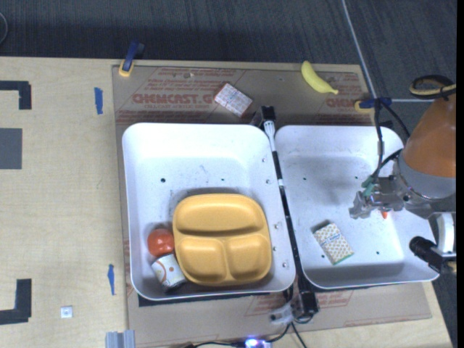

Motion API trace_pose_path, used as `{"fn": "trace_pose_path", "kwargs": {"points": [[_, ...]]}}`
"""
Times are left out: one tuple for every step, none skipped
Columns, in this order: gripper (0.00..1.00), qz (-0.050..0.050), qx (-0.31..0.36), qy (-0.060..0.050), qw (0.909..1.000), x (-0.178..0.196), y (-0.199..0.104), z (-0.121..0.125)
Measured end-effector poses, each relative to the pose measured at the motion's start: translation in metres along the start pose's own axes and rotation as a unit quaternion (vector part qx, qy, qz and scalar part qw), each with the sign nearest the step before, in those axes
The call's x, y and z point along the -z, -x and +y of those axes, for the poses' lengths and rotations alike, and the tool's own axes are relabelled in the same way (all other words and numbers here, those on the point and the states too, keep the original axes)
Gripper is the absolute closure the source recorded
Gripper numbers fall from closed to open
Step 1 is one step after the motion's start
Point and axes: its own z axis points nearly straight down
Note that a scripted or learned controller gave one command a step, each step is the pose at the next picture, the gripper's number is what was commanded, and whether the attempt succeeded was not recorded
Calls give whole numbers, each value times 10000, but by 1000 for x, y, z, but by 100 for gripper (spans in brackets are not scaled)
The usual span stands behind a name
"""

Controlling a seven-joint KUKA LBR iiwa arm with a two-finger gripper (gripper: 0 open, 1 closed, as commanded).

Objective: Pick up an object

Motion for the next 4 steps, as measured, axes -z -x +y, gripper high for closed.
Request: {"fn": "trace_pose_path", "kwargs": {"points": [[100, 0, -4, -7, 10000, -59, 7, 57], [0, -1, -4, -4, 10000, -59, 7, 57], [0, 4, -11, -5, 10000, -70, -6, -1], [0, 7, -6, -1, 10000, -70, -39, -26]]}}
